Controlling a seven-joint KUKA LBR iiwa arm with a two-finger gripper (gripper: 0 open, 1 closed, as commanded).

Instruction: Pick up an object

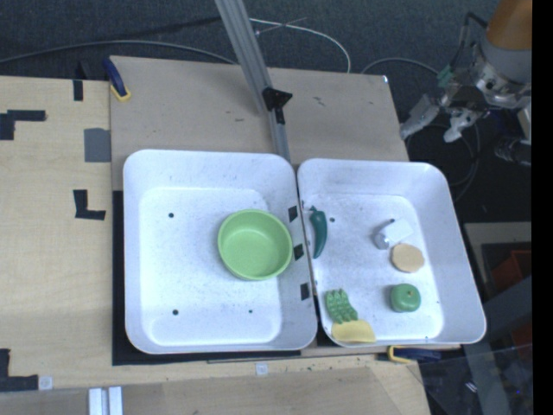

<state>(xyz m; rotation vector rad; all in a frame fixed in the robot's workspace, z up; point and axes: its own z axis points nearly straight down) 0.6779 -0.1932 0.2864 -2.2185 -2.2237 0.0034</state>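
Two white bins (138,232) bear no readable writing.

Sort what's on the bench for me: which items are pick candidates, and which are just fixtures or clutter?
Pick candidates:
green bowl in the left bin
dark green pepper, grey piece, tan disc, round green piece, ridged green piece, yellow piece, all in the right bin

Just lying about:
grey pole
blue clamp

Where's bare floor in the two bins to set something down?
Left bin: open everywhere around the green bowl. Right bin: bare along the top; crowded lower down by the pepper, tan disc, green knob and yellow piece.
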